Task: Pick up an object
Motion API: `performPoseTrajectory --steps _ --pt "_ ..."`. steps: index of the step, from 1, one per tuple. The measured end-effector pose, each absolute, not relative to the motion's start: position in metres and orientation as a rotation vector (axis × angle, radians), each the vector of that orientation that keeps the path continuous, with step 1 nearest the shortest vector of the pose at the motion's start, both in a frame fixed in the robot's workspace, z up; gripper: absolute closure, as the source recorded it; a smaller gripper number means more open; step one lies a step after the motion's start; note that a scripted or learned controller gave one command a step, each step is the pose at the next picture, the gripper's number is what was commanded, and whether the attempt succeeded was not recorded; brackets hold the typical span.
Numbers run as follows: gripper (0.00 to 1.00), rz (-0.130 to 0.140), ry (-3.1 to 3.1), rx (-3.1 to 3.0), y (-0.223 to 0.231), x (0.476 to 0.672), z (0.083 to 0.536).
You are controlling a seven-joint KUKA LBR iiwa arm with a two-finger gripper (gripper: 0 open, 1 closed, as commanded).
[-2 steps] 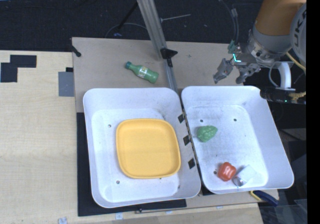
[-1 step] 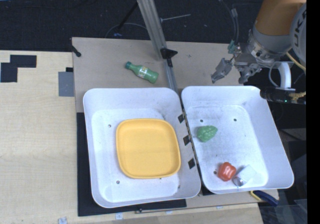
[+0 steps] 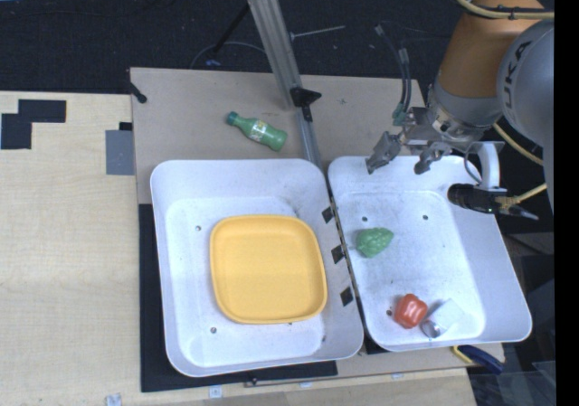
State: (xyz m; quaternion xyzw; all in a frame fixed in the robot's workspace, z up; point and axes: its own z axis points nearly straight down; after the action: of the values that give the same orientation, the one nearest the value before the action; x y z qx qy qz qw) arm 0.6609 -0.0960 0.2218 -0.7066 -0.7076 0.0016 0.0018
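Gripper (image 3: 403, 156) hangs open and empty over the right bin's (image 3: 479, 250) far rim. Nearest candidate: green leafy toy (image 3: 374, 240), mid-bin. Recommend centring above it, descending vertically, clearing the dividing wall.

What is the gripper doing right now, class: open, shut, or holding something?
Gripper: open, holding nothing, above the far rim of the right bin, apart from the green object and the red object.

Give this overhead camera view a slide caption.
Robot arm above right bin holding green and red objects; yellow plate in left bin.
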Motion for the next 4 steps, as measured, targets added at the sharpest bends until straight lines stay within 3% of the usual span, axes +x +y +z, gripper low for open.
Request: performPoseTrajectory --steps 2,3,4 --pt "0.0 0.006 -2.219 -2.217 -0.099 0.657 0.098" --pt "1.0 0.001 -2.219 -2.223 -0.1 0.658 0.112" --pt "1.0 -0.005 -2.222 -2.226 -0.106 0.659 0.174"
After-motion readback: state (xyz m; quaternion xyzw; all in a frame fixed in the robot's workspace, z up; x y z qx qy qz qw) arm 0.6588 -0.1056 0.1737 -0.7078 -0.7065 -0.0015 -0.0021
